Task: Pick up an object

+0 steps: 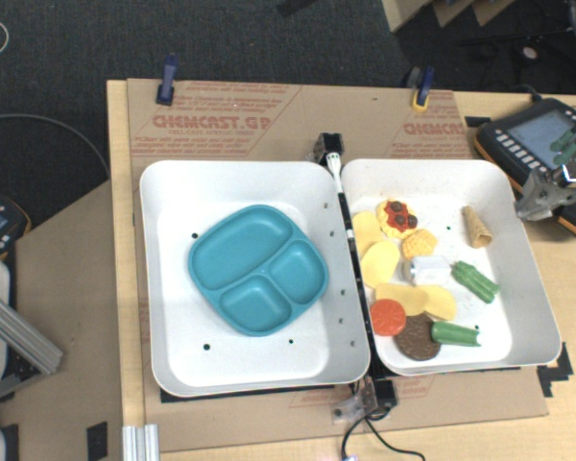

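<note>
The right white bin point(528, 286) holds several toy foods: a round piece with red dots point(398, 216), yellow slices point(379, 255), a small white-grey piece point(424, 272), a red disc point(388, 317), a dark brown disc point(419, 339), two green pieces point(474, 281) point(455, 333) and a tan cone point(476, 225). A grey part that looks like my gripper point(547, 195) sits at the right edge of the camera view, just outside the right bin's far right corner and apart from all the foods. Nothing is seen in it.
A teal divided plate point(258, 269) lies in the left white bin point(163, 257). A black hand-held controller point(528, 137) rests on the bench beyond the right bin. Clamps point(166, 80) point(421, 86) hold the cardboard's far edge. A black bracket point(329, 148) joins the bins.
</note>
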You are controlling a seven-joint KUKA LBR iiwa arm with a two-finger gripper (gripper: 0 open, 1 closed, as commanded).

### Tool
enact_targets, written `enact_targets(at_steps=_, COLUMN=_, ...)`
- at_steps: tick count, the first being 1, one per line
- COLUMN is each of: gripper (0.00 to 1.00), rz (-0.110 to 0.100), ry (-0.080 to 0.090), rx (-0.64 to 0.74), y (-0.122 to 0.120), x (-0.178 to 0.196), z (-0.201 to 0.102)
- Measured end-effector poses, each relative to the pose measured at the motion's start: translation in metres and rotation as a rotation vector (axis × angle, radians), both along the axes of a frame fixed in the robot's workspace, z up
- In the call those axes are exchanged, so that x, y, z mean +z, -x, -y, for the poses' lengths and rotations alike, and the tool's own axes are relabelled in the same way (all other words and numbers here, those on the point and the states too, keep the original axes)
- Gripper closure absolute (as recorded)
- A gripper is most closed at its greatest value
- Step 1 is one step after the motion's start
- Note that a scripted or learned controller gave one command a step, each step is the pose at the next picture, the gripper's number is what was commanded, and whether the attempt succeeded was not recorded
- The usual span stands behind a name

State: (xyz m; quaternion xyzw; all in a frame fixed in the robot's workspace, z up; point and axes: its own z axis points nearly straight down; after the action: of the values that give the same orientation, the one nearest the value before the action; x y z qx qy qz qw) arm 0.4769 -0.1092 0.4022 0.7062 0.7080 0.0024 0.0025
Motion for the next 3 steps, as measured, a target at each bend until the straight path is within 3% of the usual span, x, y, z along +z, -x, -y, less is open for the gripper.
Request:
enact_targets(at_steps=2, gripper=1.00, rz=-0.015, ry=-0.001, rx=-0.009, y=-0.002, x=-0.132, z=0.118)
enact_targets(at_steps=3, gripper=1.00, rz=-0.012, ry=-0.003, rx=0.001, y=-0.046, x=-0.207, z=0.113)
